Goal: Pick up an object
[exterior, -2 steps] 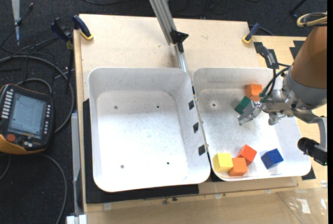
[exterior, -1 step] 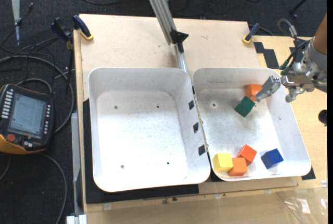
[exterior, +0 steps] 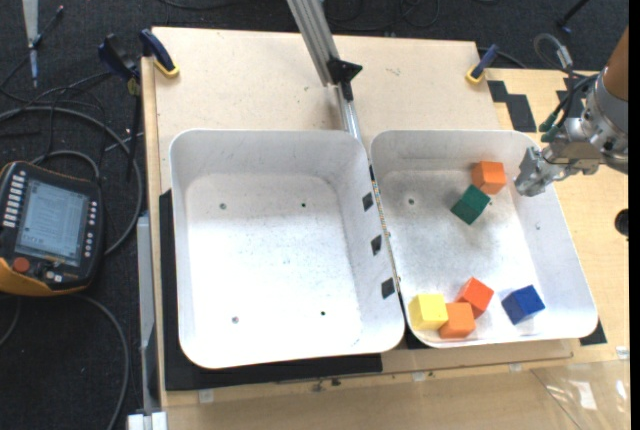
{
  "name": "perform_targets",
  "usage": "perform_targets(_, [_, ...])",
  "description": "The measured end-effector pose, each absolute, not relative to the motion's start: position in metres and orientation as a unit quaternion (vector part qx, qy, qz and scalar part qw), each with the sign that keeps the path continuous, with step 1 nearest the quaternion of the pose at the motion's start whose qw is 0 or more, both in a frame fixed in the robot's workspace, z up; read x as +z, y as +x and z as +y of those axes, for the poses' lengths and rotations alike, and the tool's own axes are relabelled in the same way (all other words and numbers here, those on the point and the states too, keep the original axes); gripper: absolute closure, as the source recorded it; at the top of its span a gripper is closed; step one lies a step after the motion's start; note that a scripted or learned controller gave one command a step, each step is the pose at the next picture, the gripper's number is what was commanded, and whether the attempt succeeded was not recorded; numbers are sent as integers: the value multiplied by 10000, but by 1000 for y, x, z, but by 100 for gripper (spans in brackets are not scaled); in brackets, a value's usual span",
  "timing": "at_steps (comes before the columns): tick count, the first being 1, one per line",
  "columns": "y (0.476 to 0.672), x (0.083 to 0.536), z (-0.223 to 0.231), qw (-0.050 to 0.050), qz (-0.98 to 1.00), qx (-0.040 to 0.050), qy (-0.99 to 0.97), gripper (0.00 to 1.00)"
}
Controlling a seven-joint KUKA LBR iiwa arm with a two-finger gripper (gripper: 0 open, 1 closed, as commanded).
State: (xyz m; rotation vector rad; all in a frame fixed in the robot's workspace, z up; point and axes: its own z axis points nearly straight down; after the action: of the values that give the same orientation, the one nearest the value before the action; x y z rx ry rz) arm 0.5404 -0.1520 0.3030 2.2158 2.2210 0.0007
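Several small blocks lie in the right bin (exterior: 560,248). An orange block (exterior: 489,176) and a green block (exterior: 470,206) sit close together near its far right side. Along its near edge are a yellow block (exterior: 429,310), an orange block (exterior: 459,319), a red-orange block (exterior: 477,294) and a blue block (exterior: 522,303). My gripper (exterior: 530,174) hangs over the bin's right rim, just right of the far orange block, with nothing seen between its fingers.
The left bin (exterior: 190,218) stands beside the right one, sharing a middle wall. A slanted metal pole (exterior: 305,3) crosses the bench at the back. Clamps (exterior: 160,53) hold the board's far corners. A teach pendant (exterior: 50,228) lies on the floor at left.
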Motion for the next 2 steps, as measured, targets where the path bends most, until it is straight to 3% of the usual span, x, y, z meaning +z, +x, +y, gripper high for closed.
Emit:
perform_targets(1, [540,303,-152,18,7079,-2,7063,0])
perform_targets(2, [596,289,-218,29,7057,-8,7085,0])
